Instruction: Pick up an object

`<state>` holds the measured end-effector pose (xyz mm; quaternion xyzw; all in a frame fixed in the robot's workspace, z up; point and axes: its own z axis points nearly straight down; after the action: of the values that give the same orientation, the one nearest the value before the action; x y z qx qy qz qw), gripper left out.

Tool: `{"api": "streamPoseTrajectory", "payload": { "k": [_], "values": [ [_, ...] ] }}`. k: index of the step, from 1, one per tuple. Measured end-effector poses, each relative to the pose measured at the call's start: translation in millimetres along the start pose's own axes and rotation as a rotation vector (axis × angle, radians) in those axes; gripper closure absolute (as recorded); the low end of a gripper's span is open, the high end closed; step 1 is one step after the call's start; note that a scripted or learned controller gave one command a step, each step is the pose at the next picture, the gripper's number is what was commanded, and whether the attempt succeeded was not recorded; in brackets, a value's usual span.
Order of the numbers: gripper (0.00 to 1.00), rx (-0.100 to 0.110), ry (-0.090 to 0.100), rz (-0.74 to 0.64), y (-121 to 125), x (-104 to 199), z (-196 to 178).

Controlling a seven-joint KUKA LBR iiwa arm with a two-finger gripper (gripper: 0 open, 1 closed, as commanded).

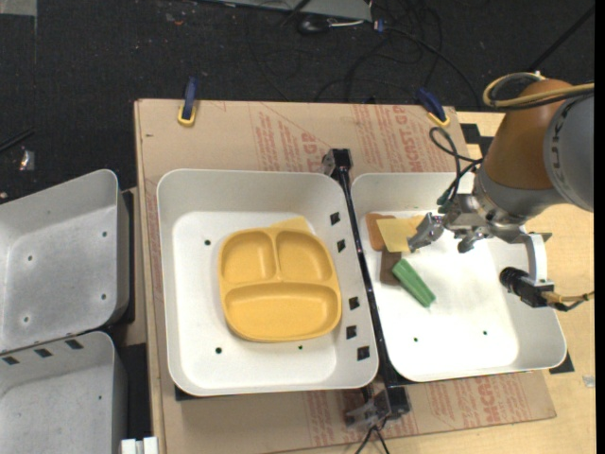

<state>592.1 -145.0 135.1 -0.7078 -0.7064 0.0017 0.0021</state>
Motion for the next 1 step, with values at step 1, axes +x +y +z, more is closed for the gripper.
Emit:
{"api": "streamPoseTrajectory", "payload": {
  "k": [1],
  "values": [
    [1.00, -0.006, -0.001, 0.000, 1.8, -0.1, -13.8]
  ]
}}
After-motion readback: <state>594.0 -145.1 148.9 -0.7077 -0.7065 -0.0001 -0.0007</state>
